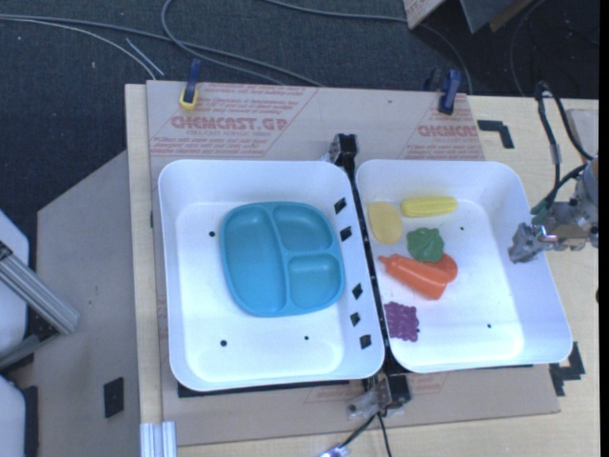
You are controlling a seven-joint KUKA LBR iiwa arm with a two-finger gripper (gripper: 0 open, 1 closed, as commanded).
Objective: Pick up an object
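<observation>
The right bin [495, 284] holds several toy foods. A yellow corn cob [428, 206] lies at the back, with a pale yellow piece [384, 223] to its left. A green leafy piece [425, 245] sits above an orange carrot [419, 273]. A purple grape bunch [402, 321] lies near the front. My gripper [526, 244] hovers at the right rim of this bin, well right of the foods, with nothing seen between its fingers.
The left bin [190, 331] holds a blue divided plate [283, 256]. Black clips [345, 246] run along the seam between the bins. Clamps [190, 93] hold the board at the back. Cables [557, 131] hang near the arm.
</observation>
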